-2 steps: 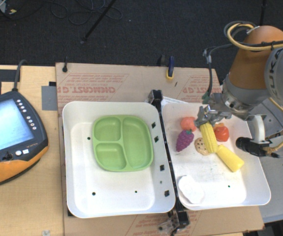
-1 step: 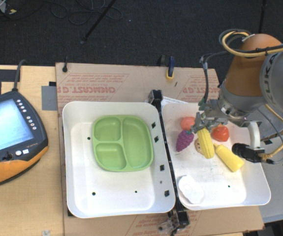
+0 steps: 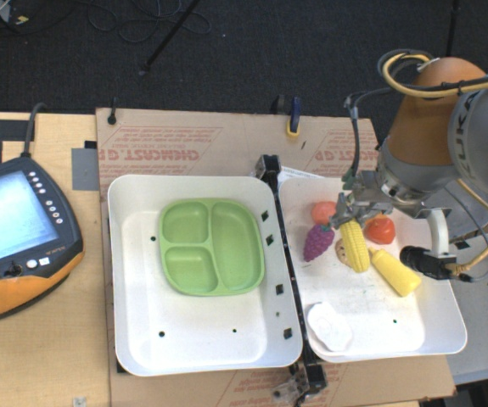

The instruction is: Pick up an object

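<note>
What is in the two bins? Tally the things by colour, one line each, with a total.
Green: 1, divided plate
Red/orange: 2, near and
Purple: 1, grapes
Yellow: 2, corn and block
White: 1, lump
Total: 7

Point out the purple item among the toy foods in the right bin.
It is the toy grape bunch, the leftmost piece of the cluster, just left of the corn cob. The other pieces are yellow, orange or red.

gripper (image 3: 351, 213) low over corn (image 3: 355, 245) in right bin (image 3: 434, 333); green plate (image 3: 210, 248) left.
</note>
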Robot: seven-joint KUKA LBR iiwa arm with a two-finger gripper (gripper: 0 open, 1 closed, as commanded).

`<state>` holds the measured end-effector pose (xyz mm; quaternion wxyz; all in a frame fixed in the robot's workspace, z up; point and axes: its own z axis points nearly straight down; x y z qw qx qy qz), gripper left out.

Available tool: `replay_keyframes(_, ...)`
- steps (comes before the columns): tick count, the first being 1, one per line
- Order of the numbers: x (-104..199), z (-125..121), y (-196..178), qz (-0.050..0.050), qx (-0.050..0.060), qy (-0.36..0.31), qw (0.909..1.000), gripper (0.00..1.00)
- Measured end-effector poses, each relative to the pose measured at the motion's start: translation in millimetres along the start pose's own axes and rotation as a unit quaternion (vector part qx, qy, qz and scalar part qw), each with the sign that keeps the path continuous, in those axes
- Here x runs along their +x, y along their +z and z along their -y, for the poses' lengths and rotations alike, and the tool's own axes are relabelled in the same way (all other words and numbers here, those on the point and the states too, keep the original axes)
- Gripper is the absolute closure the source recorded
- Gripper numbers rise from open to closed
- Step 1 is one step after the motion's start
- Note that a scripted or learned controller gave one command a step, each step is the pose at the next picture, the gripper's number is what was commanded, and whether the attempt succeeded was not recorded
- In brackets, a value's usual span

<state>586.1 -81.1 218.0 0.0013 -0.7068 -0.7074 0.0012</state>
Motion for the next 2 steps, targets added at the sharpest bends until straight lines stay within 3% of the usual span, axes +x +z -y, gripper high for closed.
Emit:
replay_keyframes(1, -6, -9, -5, 0.0, -0.001, 0.0, 1.0, 1.0)
replay_keyframes(2, 7, -3, -17, -0.001, -0.001, 0.0, 1.0, 1.0)
